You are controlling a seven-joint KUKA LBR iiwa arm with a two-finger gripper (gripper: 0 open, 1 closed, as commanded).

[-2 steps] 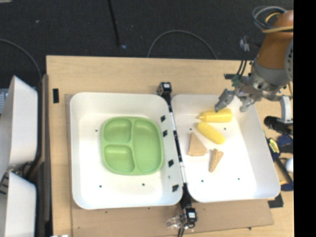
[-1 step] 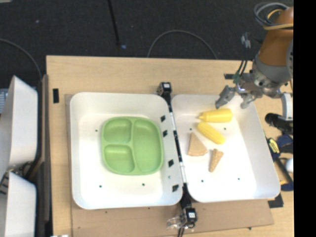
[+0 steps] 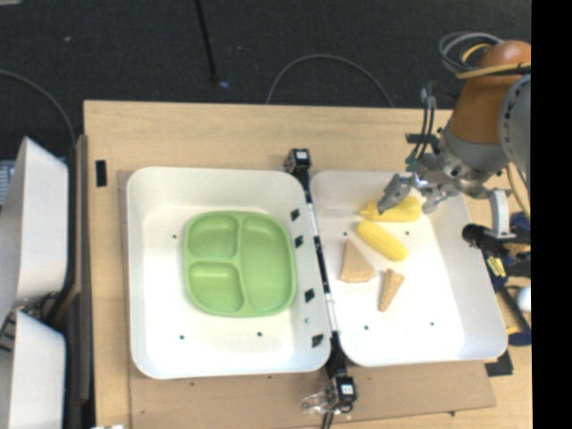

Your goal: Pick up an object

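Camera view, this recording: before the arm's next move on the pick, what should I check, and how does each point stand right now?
1. Tool over the right bin: ok, it sits at the bin's far side.
2. Tool lined up with a target: ok, it is right at the far yellow piece.
3. Piece actually between the tool's tips: cannot tell, the tool covers part of it.
4. Neighbours apart from the target: not ok, the yellow corn-like piece lies very close, possibly touching.
5. The tan wedge and the tan cone out of the way: ok, both lie nearer the camera.
6. Green divided plate undisturbed in the left bin: ok.
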